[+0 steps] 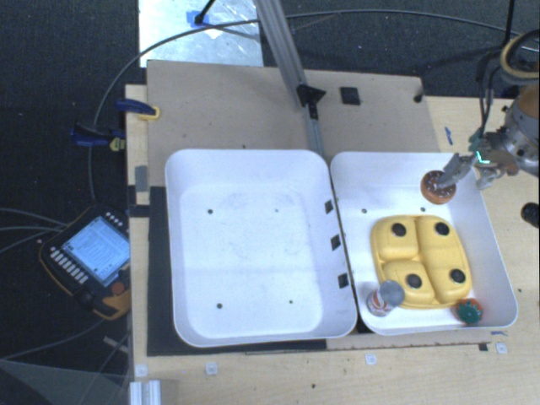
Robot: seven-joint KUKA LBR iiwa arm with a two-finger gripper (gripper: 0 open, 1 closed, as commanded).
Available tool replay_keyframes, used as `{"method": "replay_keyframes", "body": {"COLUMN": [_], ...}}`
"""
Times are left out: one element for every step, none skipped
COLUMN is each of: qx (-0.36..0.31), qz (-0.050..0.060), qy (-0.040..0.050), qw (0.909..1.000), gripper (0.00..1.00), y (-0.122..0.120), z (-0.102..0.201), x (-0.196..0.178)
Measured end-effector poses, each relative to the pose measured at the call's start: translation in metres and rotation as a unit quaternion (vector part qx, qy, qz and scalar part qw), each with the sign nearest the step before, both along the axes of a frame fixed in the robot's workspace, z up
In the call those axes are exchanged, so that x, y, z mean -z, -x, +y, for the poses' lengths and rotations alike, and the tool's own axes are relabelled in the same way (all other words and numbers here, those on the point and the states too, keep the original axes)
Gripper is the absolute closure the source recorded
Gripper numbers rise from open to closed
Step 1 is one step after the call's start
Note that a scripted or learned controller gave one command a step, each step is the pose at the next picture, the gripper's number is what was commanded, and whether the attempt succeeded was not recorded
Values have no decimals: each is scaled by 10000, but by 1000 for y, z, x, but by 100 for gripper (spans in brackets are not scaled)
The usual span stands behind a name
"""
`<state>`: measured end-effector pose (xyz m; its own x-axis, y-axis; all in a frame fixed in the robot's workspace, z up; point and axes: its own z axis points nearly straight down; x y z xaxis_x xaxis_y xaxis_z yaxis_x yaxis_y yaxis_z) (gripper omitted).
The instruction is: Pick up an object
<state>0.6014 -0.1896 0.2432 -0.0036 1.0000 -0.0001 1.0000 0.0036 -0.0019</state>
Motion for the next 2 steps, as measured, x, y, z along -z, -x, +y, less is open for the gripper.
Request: {"method": "replay_keyframes", "body": {"qx": [-3,1], "qz": [-21,-6], "qy": [4,2], "qw": [10000,10000], "gripper": [0,0], "y": [-1,-4], "z": [0,3], "x": [-2,40]}}
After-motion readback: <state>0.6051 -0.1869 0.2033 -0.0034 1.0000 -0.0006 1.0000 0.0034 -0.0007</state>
